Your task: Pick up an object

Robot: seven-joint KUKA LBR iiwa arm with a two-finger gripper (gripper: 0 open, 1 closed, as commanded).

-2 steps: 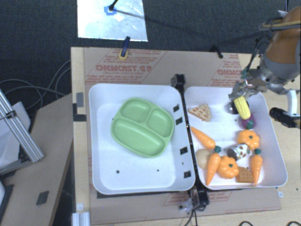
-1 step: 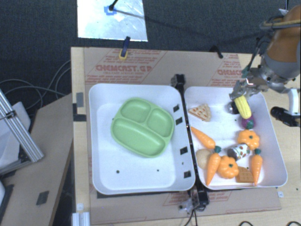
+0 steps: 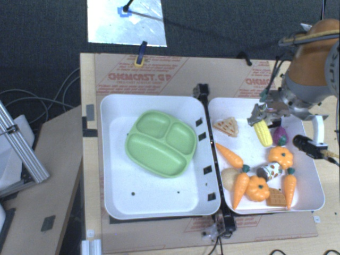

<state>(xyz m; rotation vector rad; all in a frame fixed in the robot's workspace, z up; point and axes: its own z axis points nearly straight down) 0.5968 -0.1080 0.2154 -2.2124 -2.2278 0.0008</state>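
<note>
My gripper (image 3: 264, 117) hangs over the far part of the right bin (image 3: 316, 195), directly above the upper end of a yellow toy corn cob (image 3: 263, 134). The cob lies slanted on the bin floor or just off it; I cannot tell which, nor whether it is gripped. Around it lie a tan wedge-shaped toy (image 3: 227, 126), a purple toy (image 3: 280, 136), two orange pumpkins (image 3: 280, 156) (image 3: 257, 189), three carrots (image 3: 229, 155) (image 3: 239, 188) (image 3: 289, 188), a brown-and-white toy (image 3: 270, 171) and a cracker (image 3: 276, 197).
The left bin (image 3: 119, 195) holds a green divided plate (image 3: 161, 142). A black-clipped divider (image 3: 210, 153) separates the bins. The arm's grey body with its orange band (image 3: 313, 62) reaches in from the right, and a black part (image 3: 305, 144) juts over the right bin's edge.
</note>
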